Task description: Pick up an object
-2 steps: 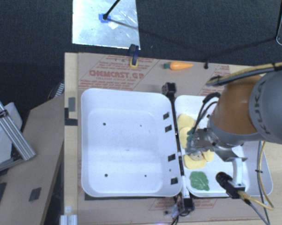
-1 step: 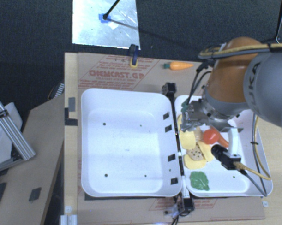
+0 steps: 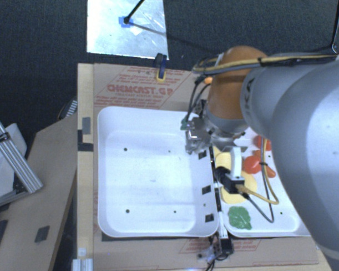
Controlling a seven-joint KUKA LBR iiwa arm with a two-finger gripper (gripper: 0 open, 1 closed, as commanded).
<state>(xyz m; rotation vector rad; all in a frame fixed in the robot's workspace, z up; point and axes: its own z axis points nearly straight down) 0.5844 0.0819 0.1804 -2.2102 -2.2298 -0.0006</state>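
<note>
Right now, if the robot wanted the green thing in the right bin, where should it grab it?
Probably from straight above, pinching across its narrower middle. The green thing lies flat and low near the front of the right bin, with open floor around most of it, so nothing blocks the top. A black cable runs close beside it, so keep clear of that side.

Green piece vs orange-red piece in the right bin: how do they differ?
The green piece lies at the near end of the right bin; the orange-red piece lies farther back. The green piece lies fully in view; the orange-red piece is partly covered by the arm. A black cable crosses beside both. Both are small, flat-looking items.
</note>
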